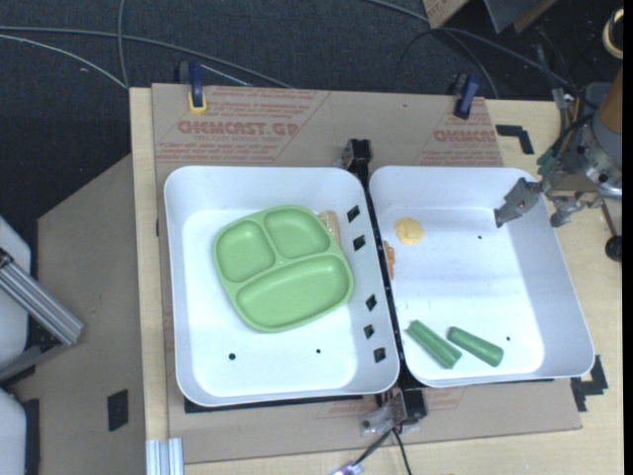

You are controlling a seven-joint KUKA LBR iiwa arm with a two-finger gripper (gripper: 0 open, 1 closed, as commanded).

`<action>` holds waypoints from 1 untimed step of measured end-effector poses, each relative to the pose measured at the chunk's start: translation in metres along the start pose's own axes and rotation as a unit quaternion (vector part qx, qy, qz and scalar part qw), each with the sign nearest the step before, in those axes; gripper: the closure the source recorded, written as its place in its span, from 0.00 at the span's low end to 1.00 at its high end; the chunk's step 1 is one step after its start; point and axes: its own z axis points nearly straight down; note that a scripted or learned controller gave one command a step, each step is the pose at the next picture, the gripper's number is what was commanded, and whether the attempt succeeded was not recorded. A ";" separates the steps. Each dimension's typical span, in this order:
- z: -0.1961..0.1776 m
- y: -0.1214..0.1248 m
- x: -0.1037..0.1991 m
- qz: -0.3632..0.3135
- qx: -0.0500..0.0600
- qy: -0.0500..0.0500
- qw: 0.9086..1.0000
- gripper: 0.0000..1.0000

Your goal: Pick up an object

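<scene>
The gripper hangs over the right bin's upper right corner, its two fingers spread apart with nothing between them. Below it, well apart, two green cylinder-shaped pieces lie side by side near the bin's front wall, both tilted the same way. One small yellow lump sits near the bin's upper left. On the worktop, the left bin holds one light green plate with three compartments.

arm: enters from right, upper edge | gripper: 2 fingers spread apart, nothing between them
</scene>
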 end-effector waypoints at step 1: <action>-0.006 0.002 0.000 -0.001 -0.006 -0.001 1.000 0.00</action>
